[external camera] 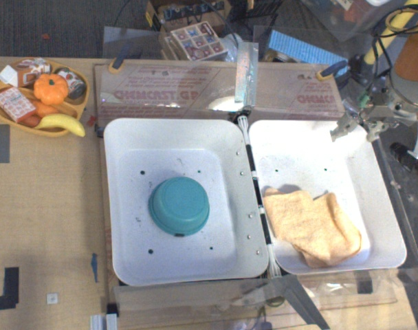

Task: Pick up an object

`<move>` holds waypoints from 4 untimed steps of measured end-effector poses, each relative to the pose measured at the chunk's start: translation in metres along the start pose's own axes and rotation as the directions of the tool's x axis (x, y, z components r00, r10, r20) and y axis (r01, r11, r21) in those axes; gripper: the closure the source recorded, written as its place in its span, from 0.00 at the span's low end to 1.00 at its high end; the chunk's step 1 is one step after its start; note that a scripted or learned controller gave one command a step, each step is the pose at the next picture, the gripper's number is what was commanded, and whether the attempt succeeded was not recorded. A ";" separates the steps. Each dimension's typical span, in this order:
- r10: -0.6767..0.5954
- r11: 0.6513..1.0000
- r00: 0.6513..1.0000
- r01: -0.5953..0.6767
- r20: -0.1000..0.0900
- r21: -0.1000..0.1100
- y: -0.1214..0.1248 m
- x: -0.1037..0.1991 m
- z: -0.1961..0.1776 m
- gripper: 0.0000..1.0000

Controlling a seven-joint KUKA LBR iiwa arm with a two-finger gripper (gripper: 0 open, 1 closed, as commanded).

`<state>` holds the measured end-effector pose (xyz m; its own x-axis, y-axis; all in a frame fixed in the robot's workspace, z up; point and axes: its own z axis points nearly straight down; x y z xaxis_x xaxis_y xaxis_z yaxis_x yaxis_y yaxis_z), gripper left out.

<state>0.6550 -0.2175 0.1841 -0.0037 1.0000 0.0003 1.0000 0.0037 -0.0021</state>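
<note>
Both bins are white: the left bin (pixel 126 143) has a few small dark specks on its floor, and the right bin (pixel 298 143) looks the same, brighter near its far corner. The bowl (pixel 179 205) is a plain teal, without any pattern. The towel (pixel 312 225) is pale peach-yellow with a soft, nubbly texture. The bench (pixel 44 218) is light tan wood. The cardboard (pixel 168 95) behind the bins is brown with faded red lettering. At far left, a yellow-orange dish (pixel 3 110) holds an orange pumpkin (pixel 51 88) and a yellow banana (pixel 61 123). The gripper (pixel 349 126) is grey metal.
</note>
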 end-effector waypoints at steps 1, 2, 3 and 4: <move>-0.280 0.960 0.960 0.280 -0.003 0.000 -0.094 -0.005 0.071 0.00; 0.103 0.995 0.995 -0.103 0.001 -0.001 -0.123 -0.003 0.013 0.00; 0.026 1.000 1.000 -0.026 0.003 -0.011 -0.136 0.049 0.097 0.00; 0.031 0.999 1.000 -0.031 0.003 -0.013 -0.135 0.047 0.089 1.00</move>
<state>0.5195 -0.1715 0.0957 0.0275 0.9996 -0.0025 0.9996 -0.0275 0.0108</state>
